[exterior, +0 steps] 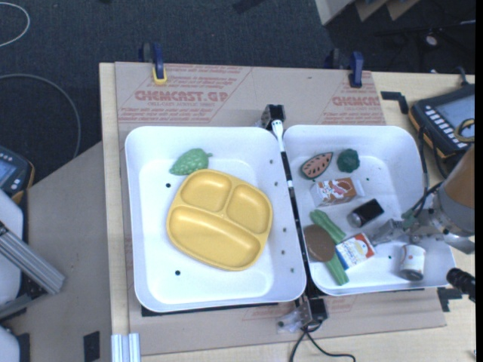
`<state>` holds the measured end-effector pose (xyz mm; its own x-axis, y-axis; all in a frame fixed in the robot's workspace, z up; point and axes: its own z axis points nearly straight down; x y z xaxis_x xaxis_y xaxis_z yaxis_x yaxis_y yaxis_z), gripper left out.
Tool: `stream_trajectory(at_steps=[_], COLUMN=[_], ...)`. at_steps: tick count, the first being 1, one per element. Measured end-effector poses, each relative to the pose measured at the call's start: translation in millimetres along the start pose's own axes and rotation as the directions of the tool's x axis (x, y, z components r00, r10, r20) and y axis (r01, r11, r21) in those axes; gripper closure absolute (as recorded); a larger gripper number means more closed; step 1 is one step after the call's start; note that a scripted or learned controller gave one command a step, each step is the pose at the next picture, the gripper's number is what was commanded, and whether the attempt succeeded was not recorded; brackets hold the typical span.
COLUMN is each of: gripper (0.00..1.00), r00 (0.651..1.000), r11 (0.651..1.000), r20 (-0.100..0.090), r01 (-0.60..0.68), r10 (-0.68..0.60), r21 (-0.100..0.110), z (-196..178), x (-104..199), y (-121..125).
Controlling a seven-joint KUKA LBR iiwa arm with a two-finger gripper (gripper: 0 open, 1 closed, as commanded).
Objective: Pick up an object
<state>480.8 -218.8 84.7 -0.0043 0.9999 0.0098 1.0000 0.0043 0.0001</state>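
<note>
Fingers (400,236), state unclear, hover over right bin (407,145) holding eight objects; left bin (143,225) holds two.

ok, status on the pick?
End effector low over right bin, nothing visibly held. Nearest: white cylinder, black block. Yellow tray sits in left bin.

Arm (462,191) cut off by right edge at 3 o'clock; upper links out of frame. Gripper (404,236) seen at slant over right bin (404,145); finger state not readable. Brown disc (318,243) partly covered by green stalk (329,246) and small carton (355,250). Print on carton and on snack packet (334,191) too small to read. Pendant (449,123) at 2 o'clock clipped by right edge. Device (13,173) at 9 o'clock clipped by left edge.
</note>
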Motion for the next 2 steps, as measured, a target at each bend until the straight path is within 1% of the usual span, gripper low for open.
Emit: stream_trajectory(at_steps=[2], gripper=[0.00], r00=[1.000], r11=[1.000], r20=[0.000], r01=[0.000], r10=[0.000], r21=[0.000], z=[0.0], x=[0.0], y=[0.0])
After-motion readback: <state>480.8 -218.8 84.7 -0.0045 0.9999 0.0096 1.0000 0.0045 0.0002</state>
